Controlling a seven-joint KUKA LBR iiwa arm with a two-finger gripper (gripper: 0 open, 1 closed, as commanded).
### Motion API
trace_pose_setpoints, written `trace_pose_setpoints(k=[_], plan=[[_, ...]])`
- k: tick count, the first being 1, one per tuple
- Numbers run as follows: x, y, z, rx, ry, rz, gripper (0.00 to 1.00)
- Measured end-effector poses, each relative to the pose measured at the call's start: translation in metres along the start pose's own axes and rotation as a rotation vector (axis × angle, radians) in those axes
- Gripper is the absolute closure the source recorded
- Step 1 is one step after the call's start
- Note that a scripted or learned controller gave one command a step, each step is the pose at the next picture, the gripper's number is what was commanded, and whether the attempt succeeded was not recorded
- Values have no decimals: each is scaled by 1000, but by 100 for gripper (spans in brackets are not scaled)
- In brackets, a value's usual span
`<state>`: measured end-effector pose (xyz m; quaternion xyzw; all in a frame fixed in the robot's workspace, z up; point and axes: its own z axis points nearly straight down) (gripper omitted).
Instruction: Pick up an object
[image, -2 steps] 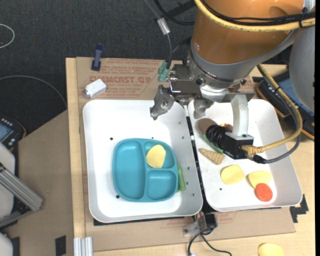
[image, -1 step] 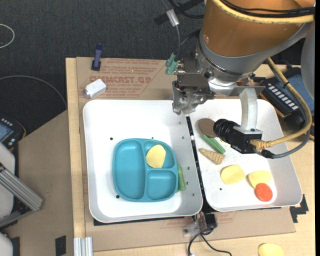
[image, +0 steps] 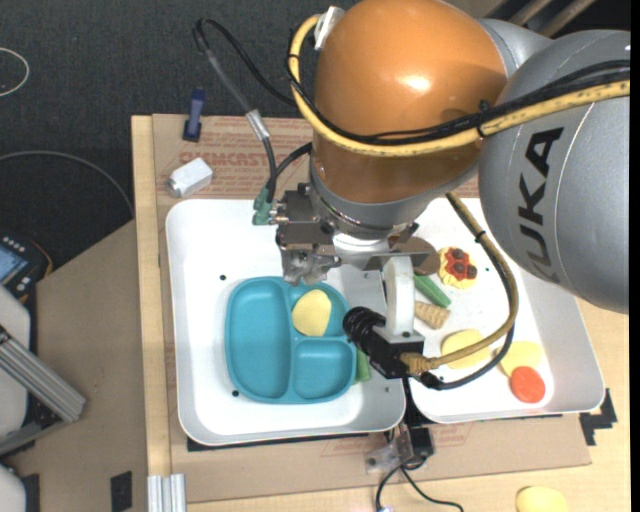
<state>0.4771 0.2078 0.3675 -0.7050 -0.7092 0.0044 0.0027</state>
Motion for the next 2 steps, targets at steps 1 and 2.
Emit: trace_pose_setpoints(k=[1,2], plan=[[-16,1,-178,-31,11,6,100],[6,4,5,8,-5,6,100]])
